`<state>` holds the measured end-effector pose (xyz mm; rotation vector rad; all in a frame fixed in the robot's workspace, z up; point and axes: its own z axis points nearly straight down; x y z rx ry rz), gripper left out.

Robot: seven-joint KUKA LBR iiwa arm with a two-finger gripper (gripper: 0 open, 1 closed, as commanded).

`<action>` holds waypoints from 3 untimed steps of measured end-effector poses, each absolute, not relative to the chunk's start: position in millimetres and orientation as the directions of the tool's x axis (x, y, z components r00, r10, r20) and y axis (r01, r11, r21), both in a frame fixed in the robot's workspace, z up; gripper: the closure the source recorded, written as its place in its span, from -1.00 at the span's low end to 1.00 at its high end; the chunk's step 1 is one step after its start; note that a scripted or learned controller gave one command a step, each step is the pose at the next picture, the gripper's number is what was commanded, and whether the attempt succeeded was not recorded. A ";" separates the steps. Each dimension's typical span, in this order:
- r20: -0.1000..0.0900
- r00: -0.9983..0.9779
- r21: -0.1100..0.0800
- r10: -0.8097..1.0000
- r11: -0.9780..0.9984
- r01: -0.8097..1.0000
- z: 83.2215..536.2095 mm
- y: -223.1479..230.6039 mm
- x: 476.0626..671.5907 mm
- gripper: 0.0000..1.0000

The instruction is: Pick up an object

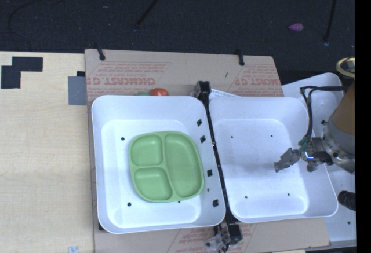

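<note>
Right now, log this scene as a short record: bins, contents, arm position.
left bin: holds a green divided plate, three compartments, lying flat
right bin: end effector over its right side
arm: enters from the right edge
behind left bin: small red object on the cardboard
plate contact: apart from the end effector

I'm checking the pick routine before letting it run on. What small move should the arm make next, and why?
Probably carry the hand leftward across the divider toward the green divided plate. The hand hangs over the right bin near its right wall, with nothing under it, while the plate lies flat in the left bin, the one thing there to pick.
</note>
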<state>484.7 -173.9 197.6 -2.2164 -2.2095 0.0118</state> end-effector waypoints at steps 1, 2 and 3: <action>0.001 0.001 -0.004 1.000 -0.001 1.000 202.7 -174.0 487.3 -1.00; 0.002 0.000 -0.006 1.000 0.000 1.000 159.3 -176.5 487.8 -1.00; 0.003 0.000 -0.007 1.000 0.000 1.000 114.4 -178.4 481.9 -1.00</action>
